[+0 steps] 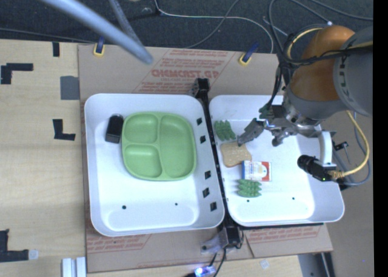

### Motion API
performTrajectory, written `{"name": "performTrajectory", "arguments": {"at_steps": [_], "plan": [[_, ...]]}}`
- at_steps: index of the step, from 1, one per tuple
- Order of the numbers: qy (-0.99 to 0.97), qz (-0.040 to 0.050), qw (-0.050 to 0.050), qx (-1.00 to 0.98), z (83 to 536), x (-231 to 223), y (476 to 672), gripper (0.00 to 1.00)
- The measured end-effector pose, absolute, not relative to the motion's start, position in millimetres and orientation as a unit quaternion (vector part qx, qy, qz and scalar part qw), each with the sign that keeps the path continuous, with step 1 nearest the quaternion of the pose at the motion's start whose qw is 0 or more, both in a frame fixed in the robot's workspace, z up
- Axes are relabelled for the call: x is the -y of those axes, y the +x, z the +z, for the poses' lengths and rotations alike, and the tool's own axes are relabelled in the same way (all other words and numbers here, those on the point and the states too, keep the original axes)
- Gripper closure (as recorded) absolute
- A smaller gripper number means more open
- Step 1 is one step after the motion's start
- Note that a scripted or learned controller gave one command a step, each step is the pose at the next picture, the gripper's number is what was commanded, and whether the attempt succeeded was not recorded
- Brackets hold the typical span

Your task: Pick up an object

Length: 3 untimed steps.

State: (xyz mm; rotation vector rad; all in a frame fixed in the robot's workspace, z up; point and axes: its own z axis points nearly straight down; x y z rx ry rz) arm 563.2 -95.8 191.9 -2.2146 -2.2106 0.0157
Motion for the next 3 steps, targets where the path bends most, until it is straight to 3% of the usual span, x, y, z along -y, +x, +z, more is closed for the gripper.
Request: {"name": "performTrajectory", "arguments": {"at_steps": [1, 3], "plan": [[-0.707, 0.0006, 0.001, 0.708, 200, 96, 566.3, 0.00], [-0.707, 0.0006, 0.000, 0.708, 83, 96, 564.7, 0.00]]}}
